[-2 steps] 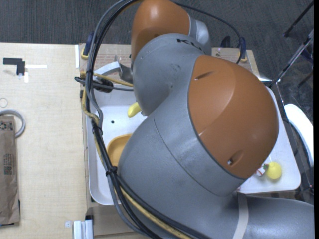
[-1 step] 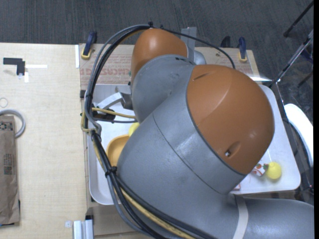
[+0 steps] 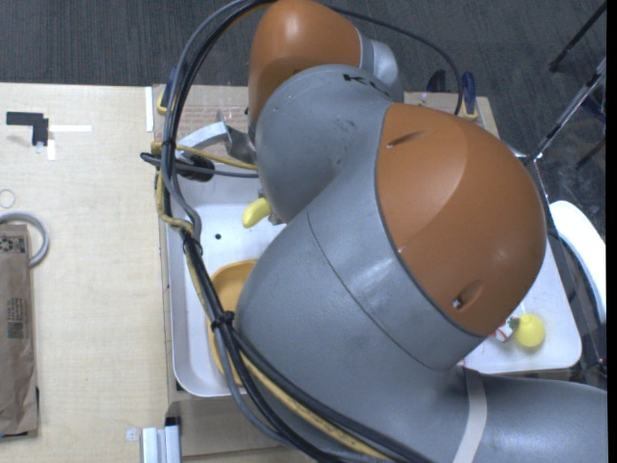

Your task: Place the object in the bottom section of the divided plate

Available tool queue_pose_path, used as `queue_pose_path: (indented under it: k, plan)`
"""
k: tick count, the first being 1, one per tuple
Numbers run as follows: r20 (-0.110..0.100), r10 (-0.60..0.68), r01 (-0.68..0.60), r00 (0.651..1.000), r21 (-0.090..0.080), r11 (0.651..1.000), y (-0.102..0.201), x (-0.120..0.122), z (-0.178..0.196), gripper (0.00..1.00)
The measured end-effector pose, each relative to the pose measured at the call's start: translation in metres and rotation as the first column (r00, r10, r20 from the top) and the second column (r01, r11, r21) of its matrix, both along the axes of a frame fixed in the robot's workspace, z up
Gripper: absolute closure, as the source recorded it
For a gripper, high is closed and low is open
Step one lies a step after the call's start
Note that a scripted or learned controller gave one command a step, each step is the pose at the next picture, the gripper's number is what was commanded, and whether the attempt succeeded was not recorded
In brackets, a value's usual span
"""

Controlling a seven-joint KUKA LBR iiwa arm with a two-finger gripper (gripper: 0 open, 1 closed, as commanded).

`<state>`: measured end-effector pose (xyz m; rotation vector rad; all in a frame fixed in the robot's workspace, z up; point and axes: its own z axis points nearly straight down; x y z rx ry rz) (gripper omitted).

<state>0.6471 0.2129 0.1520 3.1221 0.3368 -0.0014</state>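
Observation:
The big grey and orange arm (image 3: 386, 230) covers most of both bins. At the left bin's lower part an orange-yellow divided plate (image 3: 231, 287) peeks out from under the arm; just its left rim shows. A small yellow object (image 3: 254, 212) lies on the bin floor above the plate, right at the arm's edge. The gripper itself is hidden under the arm's body. Another yellow, lemon-like object (image 3: 528, 332) sits in the right bin near its lower right corner.
The left white bin (image 3: 193, 355) has black cables (image 3: 188, 210) running along its left wall. A light wooden bench top (image 3: 77, 210) lies to the left, with a brown packet (image 3: 17, 336) at the edge. A metal piece (image 3: 231, 143) sits at the bin's top.

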Motion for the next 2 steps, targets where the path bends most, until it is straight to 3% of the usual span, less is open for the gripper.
queue_pose_path:
  k: [1, 2]
  plan:
    - [-0.001, -0.014, 0.014, 1.000, 0.000, 1.000, 0.015, 0.004, -0.061, 1.00]
    - [-0.001, -0.015, 0.015, 1.000, 0.000, 1.000, -0.009, 0.005, -0.060, 1.00]
